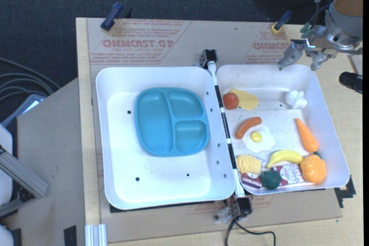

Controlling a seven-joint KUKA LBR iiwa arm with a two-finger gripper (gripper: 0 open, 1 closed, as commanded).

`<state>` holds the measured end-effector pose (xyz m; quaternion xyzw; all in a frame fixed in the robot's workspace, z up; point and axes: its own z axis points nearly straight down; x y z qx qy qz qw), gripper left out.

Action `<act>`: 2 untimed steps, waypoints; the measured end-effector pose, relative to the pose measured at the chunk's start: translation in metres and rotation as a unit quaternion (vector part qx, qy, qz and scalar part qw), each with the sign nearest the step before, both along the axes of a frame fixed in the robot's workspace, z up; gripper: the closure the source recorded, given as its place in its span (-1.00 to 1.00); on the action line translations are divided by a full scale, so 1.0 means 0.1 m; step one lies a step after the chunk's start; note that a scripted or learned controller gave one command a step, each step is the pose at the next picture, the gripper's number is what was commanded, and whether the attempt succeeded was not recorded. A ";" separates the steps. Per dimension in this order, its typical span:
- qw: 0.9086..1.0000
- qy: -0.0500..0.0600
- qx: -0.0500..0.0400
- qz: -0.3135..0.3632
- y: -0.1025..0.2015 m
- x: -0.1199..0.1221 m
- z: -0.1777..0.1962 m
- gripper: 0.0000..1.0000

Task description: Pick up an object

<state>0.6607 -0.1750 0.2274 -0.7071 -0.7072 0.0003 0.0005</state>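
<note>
Front of the table (pixel 173 224): left bin (pixel 115 181) with a blue divided plate (pixel 172 121) lying flat near its centre. Right bin (pixel 331 141), left to right: red tomato (pixel 230 101) touching a yellow piece (pixel 247 100), sausage (pixel 248 125), fried egg (pixel 258 137), corn (pixel 249 163), dark green item (pixel 271 179), banana (pixel 285 156), white object (pixel 296 99), carrot (pixel 306 134), orange fruit (pixel 313 169). End effector (pixel 304 55) over the right bin's far rim, fingers apparently spread, nothing between them.

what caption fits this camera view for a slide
Open gripper above the right bin's far rim, toy food inside; blue divided plate in the left bin.
</note>
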 end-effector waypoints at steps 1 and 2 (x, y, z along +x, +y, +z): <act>1.000 -0.001 0.000 0.000 0.30 0.06 -1.42 -1.00; 1.000 0.001 0.001 0.000 0.78 -0.88 -1.43 -1.00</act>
